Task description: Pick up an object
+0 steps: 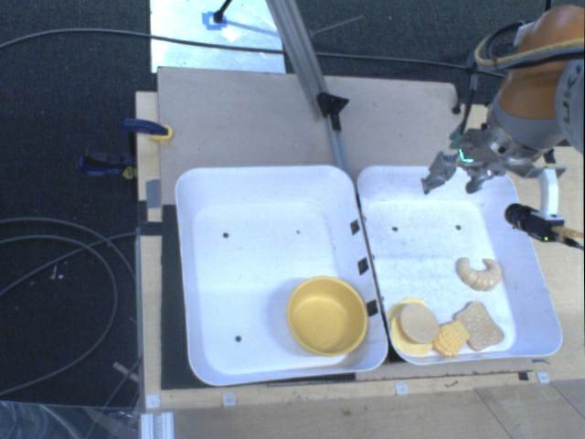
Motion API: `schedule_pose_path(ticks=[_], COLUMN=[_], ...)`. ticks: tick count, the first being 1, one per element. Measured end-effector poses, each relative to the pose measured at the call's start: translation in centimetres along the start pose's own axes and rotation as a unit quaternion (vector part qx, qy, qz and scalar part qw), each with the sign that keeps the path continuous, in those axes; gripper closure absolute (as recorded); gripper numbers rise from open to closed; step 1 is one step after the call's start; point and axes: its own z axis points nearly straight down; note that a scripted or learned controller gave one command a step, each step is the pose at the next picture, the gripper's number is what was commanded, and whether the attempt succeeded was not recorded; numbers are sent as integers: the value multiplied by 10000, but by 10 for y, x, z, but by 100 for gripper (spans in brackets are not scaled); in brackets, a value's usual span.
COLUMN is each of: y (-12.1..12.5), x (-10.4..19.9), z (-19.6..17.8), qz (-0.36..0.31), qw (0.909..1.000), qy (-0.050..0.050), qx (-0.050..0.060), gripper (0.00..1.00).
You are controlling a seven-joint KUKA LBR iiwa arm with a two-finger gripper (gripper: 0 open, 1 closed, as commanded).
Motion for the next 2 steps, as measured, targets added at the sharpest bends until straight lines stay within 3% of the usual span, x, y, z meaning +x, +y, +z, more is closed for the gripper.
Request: schedule_pose_path(ticks=[1,2], y=[0,3], x=[0,3], z=[-1,61], qz=[-1,1], qw=[10000,10000], qy=[-1,-1], qx=[-8,16], gripper=[0,0])
